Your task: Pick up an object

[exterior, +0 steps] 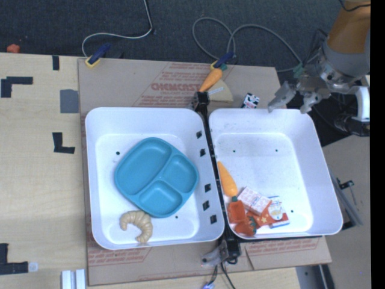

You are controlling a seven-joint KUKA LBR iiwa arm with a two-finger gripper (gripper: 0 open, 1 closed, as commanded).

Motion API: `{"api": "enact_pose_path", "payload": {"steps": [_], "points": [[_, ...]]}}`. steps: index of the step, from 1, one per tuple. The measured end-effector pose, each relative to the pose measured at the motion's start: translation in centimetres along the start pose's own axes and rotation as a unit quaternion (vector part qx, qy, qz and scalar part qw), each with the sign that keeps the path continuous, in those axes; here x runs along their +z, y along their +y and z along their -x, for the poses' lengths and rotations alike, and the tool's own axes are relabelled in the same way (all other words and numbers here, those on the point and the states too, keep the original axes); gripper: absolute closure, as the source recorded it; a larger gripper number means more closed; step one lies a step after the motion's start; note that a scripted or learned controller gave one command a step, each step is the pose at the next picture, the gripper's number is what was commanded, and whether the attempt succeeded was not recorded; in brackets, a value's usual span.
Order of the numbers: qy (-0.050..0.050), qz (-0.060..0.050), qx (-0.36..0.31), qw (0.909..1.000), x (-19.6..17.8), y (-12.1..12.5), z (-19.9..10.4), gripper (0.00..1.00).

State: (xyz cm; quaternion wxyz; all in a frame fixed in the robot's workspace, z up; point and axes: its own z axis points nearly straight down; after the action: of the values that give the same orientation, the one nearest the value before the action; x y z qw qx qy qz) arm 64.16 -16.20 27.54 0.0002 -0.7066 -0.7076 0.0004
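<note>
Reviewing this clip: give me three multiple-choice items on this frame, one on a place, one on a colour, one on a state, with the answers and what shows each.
1. Where does the croissant lie?
A. In the left bin, by its near edge
B. In the right bin
C. On the cardboard outside the bins

2. What colour is the divided plate?
A. Red
B. Blue
C. Yellow

3. How is the tool placed?
A. Pressed onto the plate
B. Above the right bin's far rim, with nothing between its fingers
C. Down among the packets

Answers:
1 A: it sits just below the plate in the left bin.
2 B: the plate is plainly blue.
3 B: its spread fingers hang at that rim, apart from every object.
</note>
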Motion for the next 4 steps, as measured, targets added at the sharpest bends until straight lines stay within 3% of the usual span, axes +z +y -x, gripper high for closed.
{"api": "enact_pose_path", "payload": {"steps": [1, 2, 3, 4], "points": [[0.000, 0.000, 0.000, 1.0000, 18.5, -2.4, -0.2, 0.00], [0.000, 0.002, -0.001, 1.0000, 18.9, -1.8, -6.8, 0.00], [-0.001, 0.001, -0.001, 1.0000, 19.0, 2.7, -6.5, 0.00], [0.000, 0.002, -0.001, 1.0000, 6.7, -4.9, -11.8, 0.00]]}}
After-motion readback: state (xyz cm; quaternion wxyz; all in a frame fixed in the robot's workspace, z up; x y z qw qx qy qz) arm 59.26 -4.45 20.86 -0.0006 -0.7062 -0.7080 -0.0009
